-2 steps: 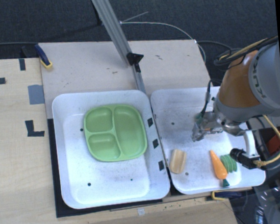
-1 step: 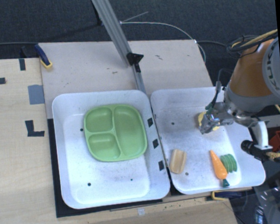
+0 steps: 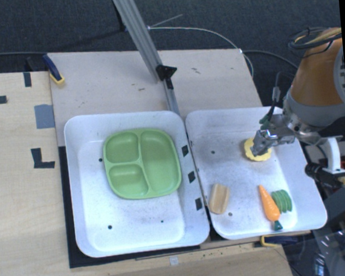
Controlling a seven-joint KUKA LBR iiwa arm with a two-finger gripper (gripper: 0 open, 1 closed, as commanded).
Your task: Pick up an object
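Note:
My gripper hangs low over the right bin, its tip right at a small round yellow object near the bin's middle right. The gripper covers the upper right part of that object. An orange carrot with a green top lies near the bin's front right, beside a bunch of green beans. A tan bread-like piece rests at the front left of the same bin.
The left bin holds a green divided plate. A grey metal pole slants across the bench behind the bins. The arm's orange and grey body fills the right side.

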